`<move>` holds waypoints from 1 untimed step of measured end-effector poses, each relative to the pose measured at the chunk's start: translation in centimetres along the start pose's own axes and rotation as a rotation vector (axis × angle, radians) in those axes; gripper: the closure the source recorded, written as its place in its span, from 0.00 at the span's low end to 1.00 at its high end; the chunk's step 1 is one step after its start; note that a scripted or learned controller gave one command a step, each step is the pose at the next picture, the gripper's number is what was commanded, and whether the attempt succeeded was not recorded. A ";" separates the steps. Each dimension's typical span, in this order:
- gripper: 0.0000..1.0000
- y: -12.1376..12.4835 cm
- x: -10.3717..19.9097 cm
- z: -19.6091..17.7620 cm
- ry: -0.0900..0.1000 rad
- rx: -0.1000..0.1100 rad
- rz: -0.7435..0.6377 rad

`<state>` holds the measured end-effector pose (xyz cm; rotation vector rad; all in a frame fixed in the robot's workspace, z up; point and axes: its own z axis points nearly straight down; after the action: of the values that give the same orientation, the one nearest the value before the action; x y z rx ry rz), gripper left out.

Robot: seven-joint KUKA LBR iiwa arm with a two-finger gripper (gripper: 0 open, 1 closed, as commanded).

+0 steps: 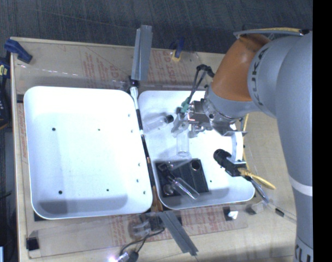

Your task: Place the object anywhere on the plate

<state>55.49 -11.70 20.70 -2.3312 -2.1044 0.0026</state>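
Step in hand, the pick: your pincer (183, 125) hangs over the right bin (155, 105), span not readable under glare, objects on a dark plate (182, 182) below; next you need a sure grasp, target probably the clear item (182, 144).

Dark grey carpet floor (73, 10) round wood bench (73, 59) w/ blue clamps (17, 50).
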 end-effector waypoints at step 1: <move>1.00 6.6 0.6 10.2 0.001 0.003 0.189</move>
<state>62.12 -11.81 10.52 -2.5169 -1.8740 0.0045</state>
